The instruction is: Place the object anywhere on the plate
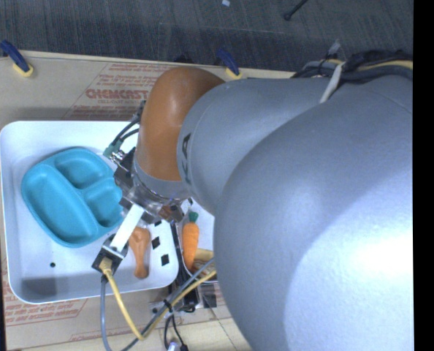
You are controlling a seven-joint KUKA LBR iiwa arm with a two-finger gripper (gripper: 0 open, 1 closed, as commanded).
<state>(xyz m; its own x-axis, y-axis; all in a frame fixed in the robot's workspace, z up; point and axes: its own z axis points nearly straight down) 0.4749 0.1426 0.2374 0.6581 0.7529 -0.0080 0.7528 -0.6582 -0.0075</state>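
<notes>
A small carrot (191, 243), smooth orange with a green top, stands on end at lower centre, just right of an orange-tan drumstick-shaped piece (139, 250) lying in the white bin (12, 196). Left of centre, the glossy blue divided plate (72, 194) rests tilted in that bin. The bulky grey arm (305, 210) covers the frame's right, hiding the end effector (158, 212), whose state I cannot tell.

Robot lab: clamped cardboard bench (93, 86), white bin (12, 196), loose cables (129, 316).
</notes>
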